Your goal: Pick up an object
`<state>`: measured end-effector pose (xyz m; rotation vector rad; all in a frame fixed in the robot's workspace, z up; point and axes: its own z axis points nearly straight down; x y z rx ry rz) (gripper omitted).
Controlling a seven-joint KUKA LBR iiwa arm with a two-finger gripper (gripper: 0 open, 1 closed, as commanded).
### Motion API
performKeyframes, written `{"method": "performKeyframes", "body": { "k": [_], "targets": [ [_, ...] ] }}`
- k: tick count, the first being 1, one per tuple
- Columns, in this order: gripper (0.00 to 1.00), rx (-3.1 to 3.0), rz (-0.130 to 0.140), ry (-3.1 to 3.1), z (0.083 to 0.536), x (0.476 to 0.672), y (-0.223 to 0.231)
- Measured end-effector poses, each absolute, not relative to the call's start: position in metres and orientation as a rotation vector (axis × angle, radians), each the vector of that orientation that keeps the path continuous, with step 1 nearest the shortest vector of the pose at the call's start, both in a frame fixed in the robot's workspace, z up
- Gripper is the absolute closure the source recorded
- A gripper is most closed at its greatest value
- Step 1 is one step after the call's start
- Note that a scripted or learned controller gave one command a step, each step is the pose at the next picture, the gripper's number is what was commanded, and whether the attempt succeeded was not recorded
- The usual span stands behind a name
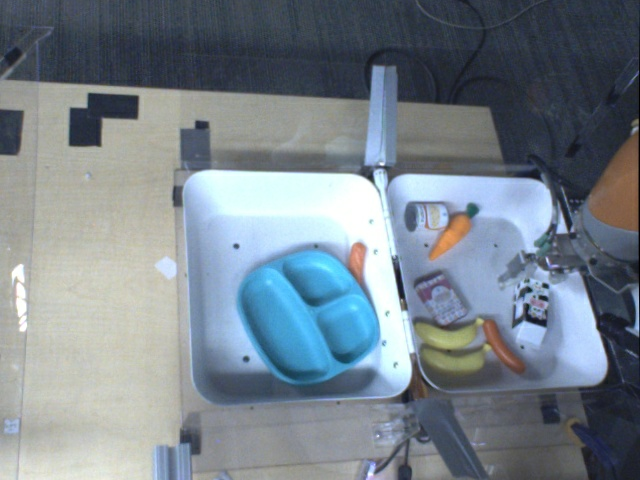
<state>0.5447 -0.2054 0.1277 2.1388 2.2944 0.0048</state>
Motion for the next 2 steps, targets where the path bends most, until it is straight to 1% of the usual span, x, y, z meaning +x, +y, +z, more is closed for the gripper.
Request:
{"method": "performKeyframes", "body": {
  "k": [1, 2],
  "targets": [
    [0.00, 2.139, 0.005, 2.294, 0.128, 0.545, -0.205],
    [0.00, 2.120, 0.016, 2.293, 0.093, 0.531, -0.205]
  ]
}}
